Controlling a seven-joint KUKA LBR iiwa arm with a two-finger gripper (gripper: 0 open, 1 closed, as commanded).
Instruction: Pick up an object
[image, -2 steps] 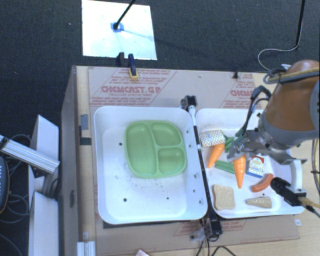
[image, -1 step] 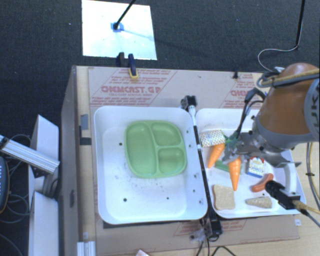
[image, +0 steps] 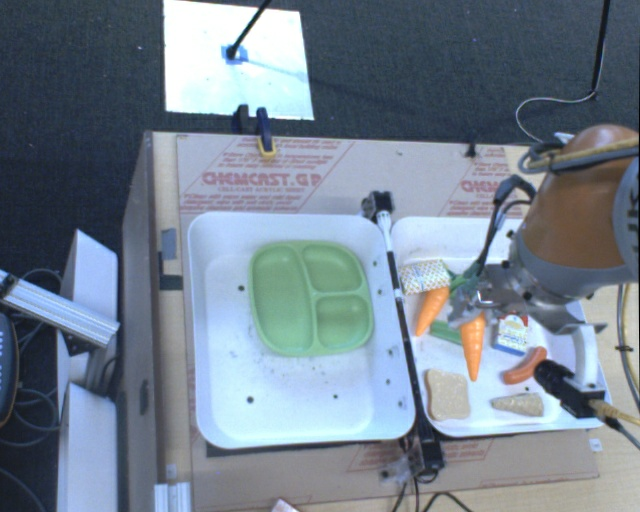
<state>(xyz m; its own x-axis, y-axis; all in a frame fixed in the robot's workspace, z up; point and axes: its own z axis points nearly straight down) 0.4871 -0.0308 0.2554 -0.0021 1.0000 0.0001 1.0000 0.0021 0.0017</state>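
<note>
The tool (image: 470, 300) hangs low over the right bin (image: 590, 420), between two toy carrots (image: 472, 345); whether it is clenched, I cannot tell. Packed beside them, the bread slice (image: 448, 393) and sausage (image: 524, 366) risk a glancing, empty grab.

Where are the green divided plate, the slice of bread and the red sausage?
green divided plate (image: 310, 299): camera view, its middle ridge.
slice of bread (image: 448, 393): camera view, its centre.
red sausage (image: 524, 366): camera view, its midsection.

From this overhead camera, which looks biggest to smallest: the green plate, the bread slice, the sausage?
1. Green plate, by far the largest.
2. Bread slice.
3. Sausage, narrower than the bread, though they are fairly close in length.
</note>
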